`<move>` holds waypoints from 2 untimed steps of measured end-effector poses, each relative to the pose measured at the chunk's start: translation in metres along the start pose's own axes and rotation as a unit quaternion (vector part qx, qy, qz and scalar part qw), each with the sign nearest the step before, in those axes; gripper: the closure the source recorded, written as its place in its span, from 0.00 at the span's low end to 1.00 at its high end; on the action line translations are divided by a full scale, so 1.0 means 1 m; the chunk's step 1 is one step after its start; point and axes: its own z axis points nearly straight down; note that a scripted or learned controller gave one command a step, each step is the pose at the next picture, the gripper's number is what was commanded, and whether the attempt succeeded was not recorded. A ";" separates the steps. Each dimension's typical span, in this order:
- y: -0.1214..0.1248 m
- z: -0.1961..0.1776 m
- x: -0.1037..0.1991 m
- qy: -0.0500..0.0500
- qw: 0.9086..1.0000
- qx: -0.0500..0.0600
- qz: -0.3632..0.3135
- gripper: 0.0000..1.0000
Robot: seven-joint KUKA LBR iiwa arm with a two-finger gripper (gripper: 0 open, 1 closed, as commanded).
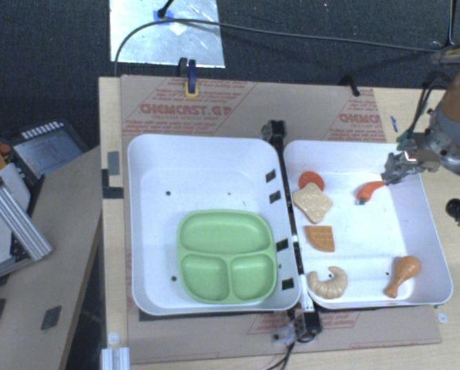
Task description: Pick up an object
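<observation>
- Gripper: small and blurred at the right bin's far right rim; cannot tell whether open or closed.
- Carrot: orange, tapered, just left of the gripper.
- Further left and nearer: red disc, bread slice, orange wedge, ridged shrimp, drumstick.
- Left bin: glossy green three-compartment tray.

1. One fixed camera, mounted above the bench, looks down at a slant.
2. Both bins, left and right, lie within frame at middle distance.
3. The arm enters from the right.
</observation>
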 end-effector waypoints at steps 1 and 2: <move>-0.010 -0.008 0.054 0.001 1.000 0.000 -0.002 1.00; -0.023 0.002 0.108 0.001 1.000 0.001 -0.001 1.00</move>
